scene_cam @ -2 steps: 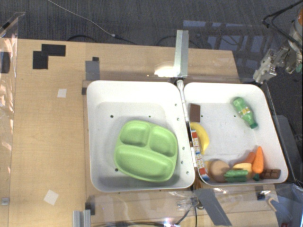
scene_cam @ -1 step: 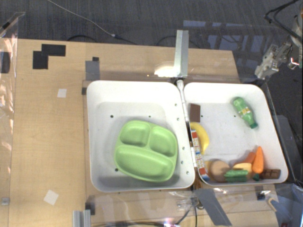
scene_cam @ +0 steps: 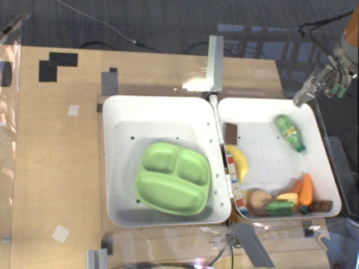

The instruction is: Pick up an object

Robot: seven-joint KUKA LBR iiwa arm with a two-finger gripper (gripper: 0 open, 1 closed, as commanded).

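The right bin (scene_cam: 263,119) holds several toy foods. A green bottle (scene_cam: 290,132) lies near its far right corner. A yellow banana (scene_cam: 239,161) and a brown block (scene_cam: 230,132) lie along its left wall. An orange carrot (scene_cam: 305,190), a brown round piece (scene_cam: 257,200), a green piece (scene_cam: 279,207) and a dark brown bar (scene_cam: 321,206) crowd the near right corner. My gripper (scene_cam: 320,91) hangs above the bin's far right corner, up and to the right of the bottle. It is open, with nothing between its fingers.
The left bin (scene_cam: 120,150) holds a light green divided plate (scene_cam: 173,178). A metal post (scene_cam: 215,63) stands behind the seam between the bins. Wooden bench (scene_cam: 56,167) extends to the left.
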